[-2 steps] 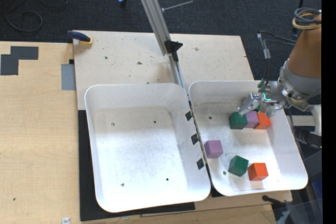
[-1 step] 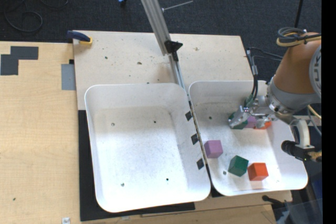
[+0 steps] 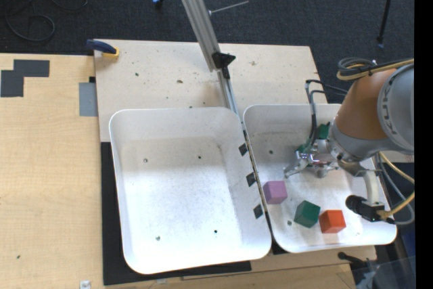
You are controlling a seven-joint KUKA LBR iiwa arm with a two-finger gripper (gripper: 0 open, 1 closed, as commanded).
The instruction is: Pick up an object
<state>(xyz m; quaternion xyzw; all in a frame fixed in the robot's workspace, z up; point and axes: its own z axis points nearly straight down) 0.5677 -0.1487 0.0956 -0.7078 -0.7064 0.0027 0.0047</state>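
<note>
Handling: the three small blocks in the right-hand shallow white bin (image 3: 270,120) look light, stiff and hard-edged, probably foam or wood. None seems fragile, though smooth faces could slip in a shallow pinch.
Where to take hold: I would close on two opposite flat faces, low on the block and square to it. A corner-to-corner grip would likely twist the block out.
Purple block: a small pale purple cube (image 3: 275,191) lies near the divider between the bins, on the bin floor, clear of its neighbours.
Green block: a dark green cube (image 3: 307,214) sits nearer the front rim, turned somewhat askew.
Red block: an orange-red cube (image 3: 332,220) rests just beside the green one; whether they touch I cannot tell.
Claw: the metal two-finger claw (image 3: 312,160) hangs over the middle of the right bin, above and behind the blocks. Nothing lies between its tips, but I cannot tell whether it is spread or pressed together.
Likeliest target: the purple cube, since it stands alone with room on both sides.
Left bin: the left-hand shallow white bin (image 3: 135,120) adjoins on the wooden tabletop (image 3: 54,166).
</note>
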